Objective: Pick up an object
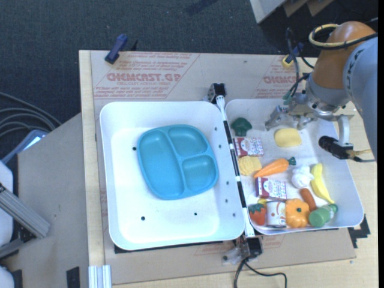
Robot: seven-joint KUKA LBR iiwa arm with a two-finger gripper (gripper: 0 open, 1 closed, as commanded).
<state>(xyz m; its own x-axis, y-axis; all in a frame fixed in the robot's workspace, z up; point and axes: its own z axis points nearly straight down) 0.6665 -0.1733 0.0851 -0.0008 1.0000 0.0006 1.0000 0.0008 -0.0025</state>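
the yellow lemon-like piece [288, 138] lies in the right bin [351, 179], just below the gripper [289, 114] and close under its metal fingers, not between them. whether those fingers are spread or pressed together cannot be told from this slanted view; nothing shows pinched in them. further below the gripper the rest of the toy food crowds the bin: a carrot [272, 167], corn [249, 164], a banana [321, 183], a small pumpkin [297, 213] and two small cartons. a green broccoli piece [241, 125] sits to the gripper's left. the arm [342, 65] comes in from the right, orange band uppermost, wrist bent down over the bin's far end near its rim. well to the gripper's left, the left bin [120, 215] holds a blue divided plate [178, 160] with bare white floor around it
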